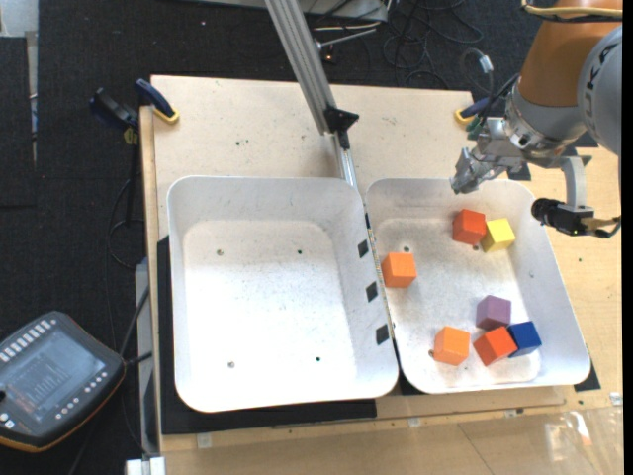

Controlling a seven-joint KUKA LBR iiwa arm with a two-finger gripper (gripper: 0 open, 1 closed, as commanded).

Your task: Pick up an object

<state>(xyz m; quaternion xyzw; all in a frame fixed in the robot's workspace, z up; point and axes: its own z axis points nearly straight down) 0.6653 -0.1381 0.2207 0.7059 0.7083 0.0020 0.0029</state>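
While the pincer [468, 181] hovers, grip unreadable, the right bin [564, 295] holds six blocks: four orange, one yellow, purple, blue.

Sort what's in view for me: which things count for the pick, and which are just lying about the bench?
For the pick:
gripper, above the right bin's far end
red-orange cube
yellow cube
orange cube
purple cube
blue cube
two more orange-red cubes

Lying about:
left bin
teach pendant
clamps
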